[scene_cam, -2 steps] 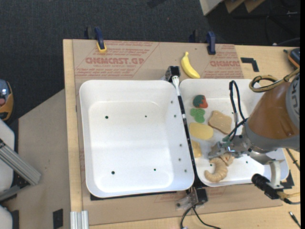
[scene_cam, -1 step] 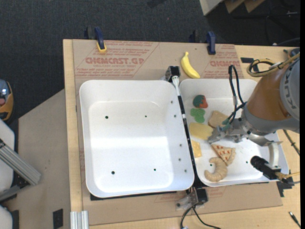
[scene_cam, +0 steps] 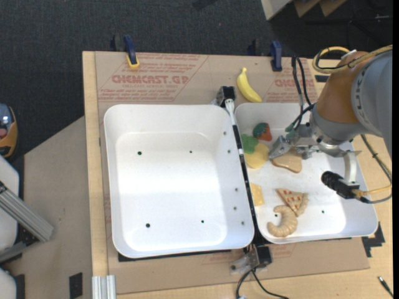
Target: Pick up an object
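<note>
Where the jaws (scene_cam: 278,150) hang, a tan toy (scene_cam: 287,163) lies just beside.

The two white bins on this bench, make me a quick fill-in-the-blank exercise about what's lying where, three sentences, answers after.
1. The toy food pieces, among them the croissant and the pizza slice, lie in the ______ bin as the camera sees it.
2. The banana lies outside both bins, on the ______.
3. The gripper hangs over the right bin, beside a ______-coloured cookie.

Missing words: right; bench; tan
</note>
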Robot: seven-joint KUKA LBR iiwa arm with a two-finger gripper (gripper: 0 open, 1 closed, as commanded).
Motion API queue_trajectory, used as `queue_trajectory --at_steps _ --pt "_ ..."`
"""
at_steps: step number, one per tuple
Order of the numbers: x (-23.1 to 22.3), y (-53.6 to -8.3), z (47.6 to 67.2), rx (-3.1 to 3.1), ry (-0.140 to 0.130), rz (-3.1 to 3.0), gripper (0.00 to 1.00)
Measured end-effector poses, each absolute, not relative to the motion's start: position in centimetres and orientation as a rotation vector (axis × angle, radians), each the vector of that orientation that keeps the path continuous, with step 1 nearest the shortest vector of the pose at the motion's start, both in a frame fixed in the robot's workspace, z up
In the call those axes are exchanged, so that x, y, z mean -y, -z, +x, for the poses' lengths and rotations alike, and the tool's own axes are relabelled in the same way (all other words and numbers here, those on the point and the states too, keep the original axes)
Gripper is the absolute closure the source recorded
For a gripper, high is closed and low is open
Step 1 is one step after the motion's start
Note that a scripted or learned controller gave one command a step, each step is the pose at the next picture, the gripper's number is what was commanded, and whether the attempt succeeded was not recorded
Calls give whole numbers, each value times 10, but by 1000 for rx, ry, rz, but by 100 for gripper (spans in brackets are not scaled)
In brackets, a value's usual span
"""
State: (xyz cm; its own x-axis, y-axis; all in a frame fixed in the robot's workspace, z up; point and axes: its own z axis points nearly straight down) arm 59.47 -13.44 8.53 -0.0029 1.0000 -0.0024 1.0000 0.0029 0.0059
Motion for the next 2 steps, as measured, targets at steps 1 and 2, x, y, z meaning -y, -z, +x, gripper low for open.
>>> queue_trajectory --at_steps 1,2 --pt "195 -86 624 -2213 -1 2219 0" --pt "144 -85 578 -2227 2 2224 0"
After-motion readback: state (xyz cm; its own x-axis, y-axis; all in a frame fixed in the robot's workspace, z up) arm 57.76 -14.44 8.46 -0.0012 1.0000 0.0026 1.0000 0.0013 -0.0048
